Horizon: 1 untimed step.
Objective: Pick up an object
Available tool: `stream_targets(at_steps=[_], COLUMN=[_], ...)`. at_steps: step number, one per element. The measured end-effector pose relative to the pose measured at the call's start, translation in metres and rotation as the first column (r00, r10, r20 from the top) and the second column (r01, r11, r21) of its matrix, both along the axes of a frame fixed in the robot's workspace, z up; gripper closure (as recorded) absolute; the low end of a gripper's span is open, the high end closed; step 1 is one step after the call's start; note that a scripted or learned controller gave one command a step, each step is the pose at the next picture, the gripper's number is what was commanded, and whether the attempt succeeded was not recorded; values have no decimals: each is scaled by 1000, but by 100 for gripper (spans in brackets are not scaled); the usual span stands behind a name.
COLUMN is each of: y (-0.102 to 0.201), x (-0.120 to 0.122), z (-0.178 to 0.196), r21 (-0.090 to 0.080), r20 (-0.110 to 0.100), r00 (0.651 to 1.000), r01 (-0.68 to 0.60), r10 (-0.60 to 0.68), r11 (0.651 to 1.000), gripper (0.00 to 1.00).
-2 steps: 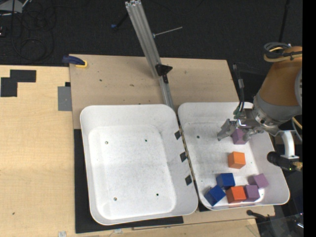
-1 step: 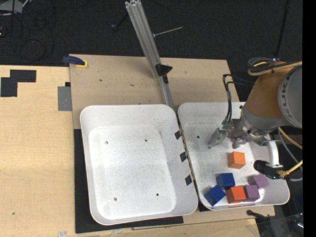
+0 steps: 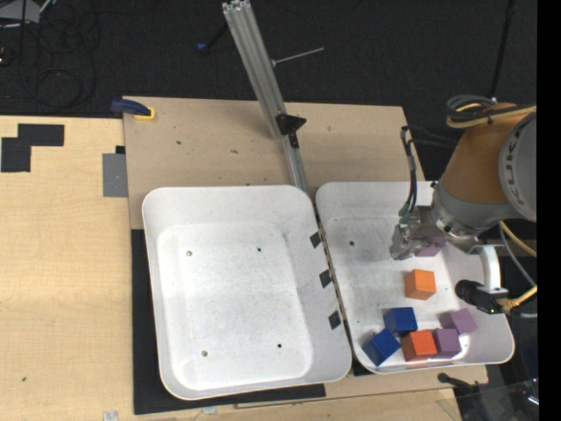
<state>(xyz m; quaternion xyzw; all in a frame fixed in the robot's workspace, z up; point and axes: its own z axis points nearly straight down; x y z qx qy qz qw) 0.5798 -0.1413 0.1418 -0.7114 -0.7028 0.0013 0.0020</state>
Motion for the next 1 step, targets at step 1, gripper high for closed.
stream_targets(at_steps=[1], y=[-2], x=[6], z=[44], r21=[-1], r20=[6], r00=[1000], r01=[-10], r10=[10], r11=[1000], gripper=[100])
